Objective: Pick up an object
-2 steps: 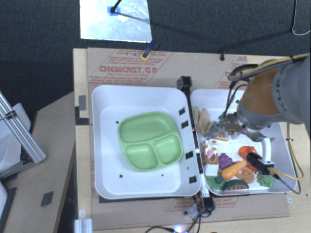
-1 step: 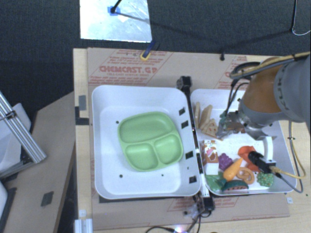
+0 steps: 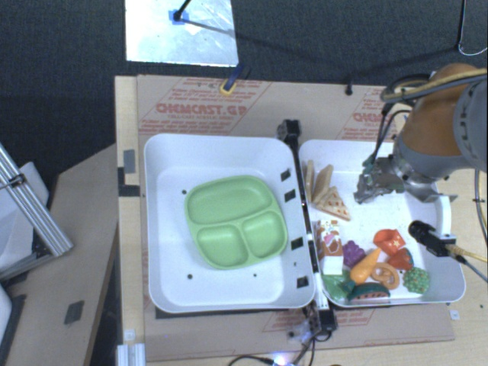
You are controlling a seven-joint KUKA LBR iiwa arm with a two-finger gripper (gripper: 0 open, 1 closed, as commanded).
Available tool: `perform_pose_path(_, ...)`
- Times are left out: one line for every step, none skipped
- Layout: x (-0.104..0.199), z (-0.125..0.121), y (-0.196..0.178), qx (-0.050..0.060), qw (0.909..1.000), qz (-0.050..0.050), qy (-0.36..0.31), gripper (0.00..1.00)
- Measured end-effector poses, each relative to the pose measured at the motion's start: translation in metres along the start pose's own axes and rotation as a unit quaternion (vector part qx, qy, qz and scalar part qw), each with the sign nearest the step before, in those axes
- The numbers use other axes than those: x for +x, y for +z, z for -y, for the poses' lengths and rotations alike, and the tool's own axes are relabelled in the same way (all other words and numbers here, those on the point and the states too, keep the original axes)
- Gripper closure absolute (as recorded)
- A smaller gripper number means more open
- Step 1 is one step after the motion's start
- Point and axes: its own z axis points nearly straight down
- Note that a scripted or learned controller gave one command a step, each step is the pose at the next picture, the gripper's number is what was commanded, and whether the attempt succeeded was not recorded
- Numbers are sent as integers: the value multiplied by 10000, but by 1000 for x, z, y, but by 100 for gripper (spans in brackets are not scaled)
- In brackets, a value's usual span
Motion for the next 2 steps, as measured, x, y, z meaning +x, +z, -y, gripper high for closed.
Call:
perform_pose_path(0, -2, -54, 0, 10000, -1, -18, 100)
perform_pose_path(39, -29, -63, 7, 10000, -13, -44, 100)
